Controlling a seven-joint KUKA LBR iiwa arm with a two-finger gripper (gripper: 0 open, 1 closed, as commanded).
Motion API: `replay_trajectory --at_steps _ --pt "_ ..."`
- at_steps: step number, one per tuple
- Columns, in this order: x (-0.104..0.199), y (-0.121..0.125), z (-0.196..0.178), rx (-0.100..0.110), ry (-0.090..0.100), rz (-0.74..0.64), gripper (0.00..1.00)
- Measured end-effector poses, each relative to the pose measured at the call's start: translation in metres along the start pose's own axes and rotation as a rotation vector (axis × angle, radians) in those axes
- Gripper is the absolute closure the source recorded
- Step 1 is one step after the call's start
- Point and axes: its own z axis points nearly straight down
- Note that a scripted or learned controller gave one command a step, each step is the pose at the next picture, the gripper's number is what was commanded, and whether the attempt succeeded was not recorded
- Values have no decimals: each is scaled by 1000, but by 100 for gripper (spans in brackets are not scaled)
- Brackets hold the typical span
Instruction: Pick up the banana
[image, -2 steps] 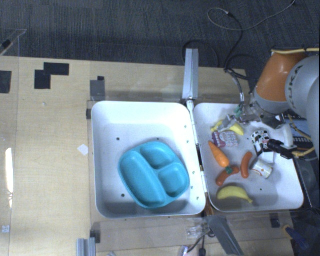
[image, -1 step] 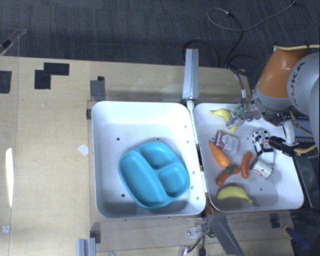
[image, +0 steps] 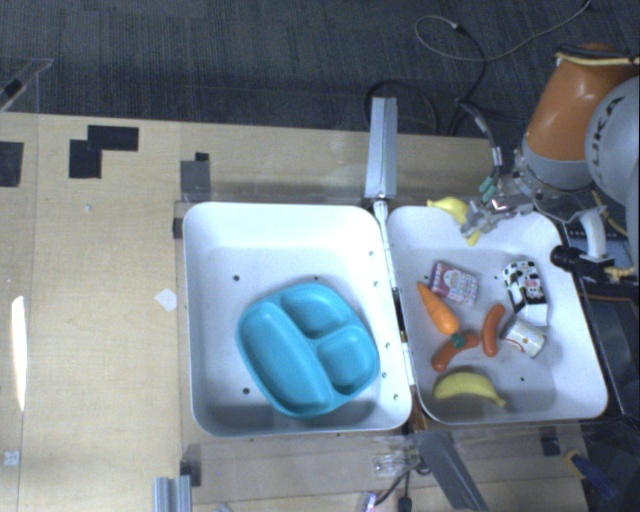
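A yellow banana (image: 452, 209) hangs at the far rim of the right bin (image: 590, 385), one end pointing left and its other tip (image: 470, 236) poking out below the gripper. My gripper (image: 486, 209) reaches in from the right and is shut across the banana's middle, which sits between its fingers. A second yellow, curved fruit (image: 468, 388) lies on the bin floor near the front edge, well apart from the gripper.
The right bin also holds a carrot (image: 437, 308), a small pink packet (image: 456, 284), a red sausage-like piece (image: 492, 330), a black-and-white toy (image: 523, 282) and a white cup (image: 526, 338). A blue divided plate (image: 306, 347) lies in the left bin (image: 210, 300).
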Motion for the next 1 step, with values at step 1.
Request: replay_trajectory --at_steps 1 --pt "-48 -17 9 -1 -1 -143 100"
